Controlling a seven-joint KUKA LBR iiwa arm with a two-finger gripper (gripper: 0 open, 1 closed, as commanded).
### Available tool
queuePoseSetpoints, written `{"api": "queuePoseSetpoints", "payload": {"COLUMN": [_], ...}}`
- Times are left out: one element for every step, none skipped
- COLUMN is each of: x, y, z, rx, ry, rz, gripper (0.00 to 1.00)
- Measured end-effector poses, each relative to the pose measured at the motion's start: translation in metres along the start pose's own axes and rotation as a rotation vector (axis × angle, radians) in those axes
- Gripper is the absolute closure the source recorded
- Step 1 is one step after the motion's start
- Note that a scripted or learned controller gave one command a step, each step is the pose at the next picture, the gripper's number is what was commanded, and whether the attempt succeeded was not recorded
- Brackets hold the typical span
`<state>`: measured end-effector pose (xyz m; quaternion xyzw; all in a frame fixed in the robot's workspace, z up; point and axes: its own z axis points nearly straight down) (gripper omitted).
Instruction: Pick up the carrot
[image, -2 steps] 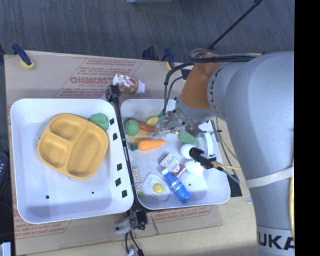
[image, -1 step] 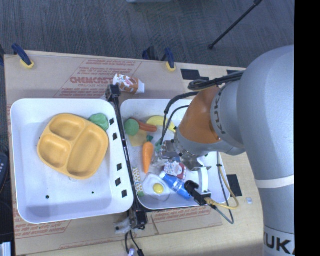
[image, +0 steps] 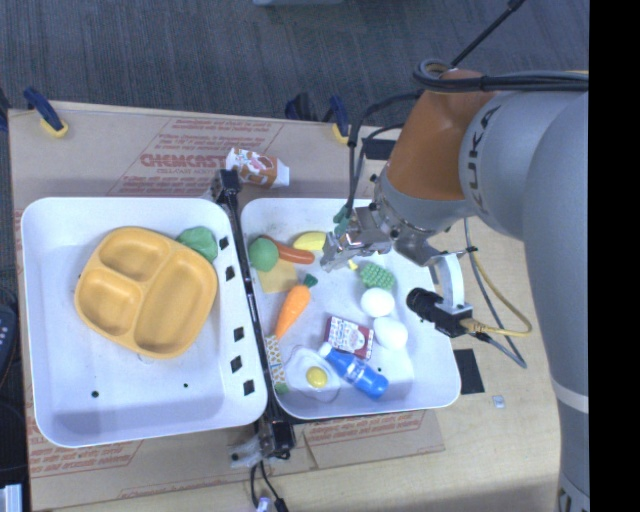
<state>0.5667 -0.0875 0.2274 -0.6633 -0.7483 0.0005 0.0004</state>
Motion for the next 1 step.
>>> {"api": "queuePoseSetpoints", "payload": {"x": [0.0413], "y": [-0.0193], "z": [0.0362], "rx": [0.005], "ry": [0.002], "rz": [0.23], "gripper": [1.0]}}
